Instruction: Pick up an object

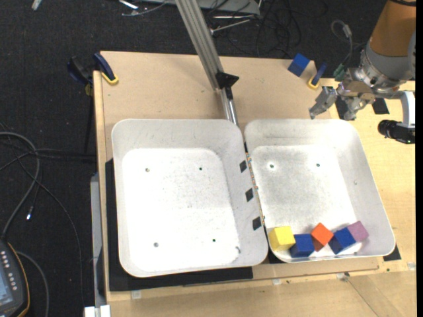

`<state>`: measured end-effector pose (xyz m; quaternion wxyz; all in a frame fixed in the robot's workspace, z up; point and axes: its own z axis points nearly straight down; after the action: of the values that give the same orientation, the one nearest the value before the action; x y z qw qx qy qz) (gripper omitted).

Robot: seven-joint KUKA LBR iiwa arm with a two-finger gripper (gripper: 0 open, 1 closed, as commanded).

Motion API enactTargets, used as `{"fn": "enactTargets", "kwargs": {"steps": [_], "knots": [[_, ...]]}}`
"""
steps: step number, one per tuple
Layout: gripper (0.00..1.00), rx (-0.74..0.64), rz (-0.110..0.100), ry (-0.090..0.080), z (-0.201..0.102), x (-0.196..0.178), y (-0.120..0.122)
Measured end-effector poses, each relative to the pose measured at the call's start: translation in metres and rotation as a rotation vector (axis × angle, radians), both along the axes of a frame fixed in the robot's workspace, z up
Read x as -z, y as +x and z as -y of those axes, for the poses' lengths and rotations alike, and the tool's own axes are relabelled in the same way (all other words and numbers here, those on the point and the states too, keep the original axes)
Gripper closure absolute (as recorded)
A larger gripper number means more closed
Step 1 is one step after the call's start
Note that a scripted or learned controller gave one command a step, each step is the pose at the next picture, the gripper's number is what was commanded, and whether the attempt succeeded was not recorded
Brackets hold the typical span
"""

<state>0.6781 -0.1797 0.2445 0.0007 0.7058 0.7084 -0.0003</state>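
Blocks are what we have to choose from: five small cubes huddle along the near edge of the right bin [370, 177], towards its near right corner. From left to right we see a yellow block [282, 236], a blue block [303, 244], an orange block [322, 235], a second blue block [342, 240] and a pale purple block [357, 230]. They sit touching or just beside one another, some turned at an angle.

We judge them light, stiff and not fragile, with flat faces that two fingers can pinch squarely. Their crowding is the difficulty: a finger needs a free gap on each side. The yellow block at the left end, with bare floor to its left, and the purple one at the right end look easiest to take by opposite faces, though the bin wall stands close behind them.

The left bin [132, 150] holds nothing we can make out. Another blue block [299, 64] lies on the bench beyond the bins.

The gripper [334, 104] hangs above the far right corner of the right bin, well apart from the cluster. Its fingers look parted and hold nothing.
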Motion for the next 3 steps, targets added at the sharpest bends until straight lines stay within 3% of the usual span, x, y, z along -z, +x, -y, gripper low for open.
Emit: {"fn": "enactTargets", "kwargs": {"steps": [1, 2, 3], "knots": [[0.0, -0.005, -0.007, 0.006, -0.1, 0.052, -0.038], [0.0, 0.008, -0.009, 0.002, -0.073, 0.108, -0.08], [0.0, 0.001, 0.006, 0.0, -0.079, 0.045, -0.077]]}}
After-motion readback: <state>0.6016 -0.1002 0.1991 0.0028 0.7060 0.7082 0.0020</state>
